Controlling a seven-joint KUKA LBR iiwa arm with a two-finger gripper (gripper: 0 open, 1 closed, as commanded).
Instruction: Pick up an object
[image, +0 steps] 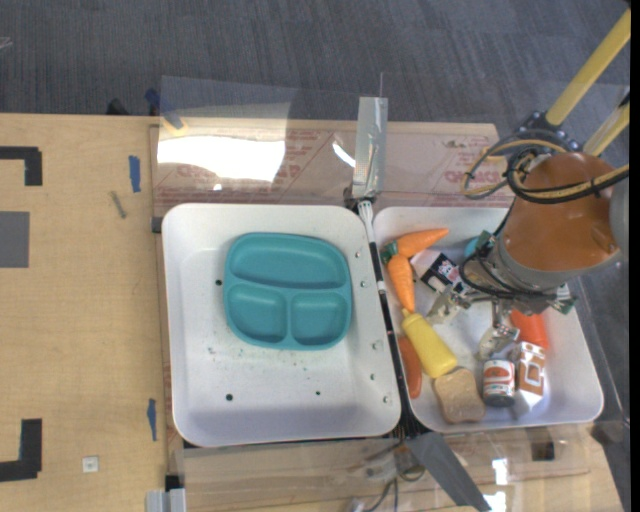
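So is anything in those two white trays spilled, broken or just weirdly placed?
Nothing looks broken. The left bin holds a teal divided plate, with dark specks scattered on the floor below it, like crumbs or dirt. In the right bin, the toy carrots, yellow bottle and small can lie jumbled together.

Several small objects are gathered in the right bin (580, 395). An orange carrot (422, 241) lies slanted near the far wall, and a second carrot (401, 282) lies along the left wall. A yellow bottle (430, 345) lies tilted near the middle, its cap pointing away from the front. A tan, sponge-like block (459, 396) rests just in front of it, touching its base. A small red and white can (498, 381) stands beside the block, with a red and white packet (531, 373) at its right.
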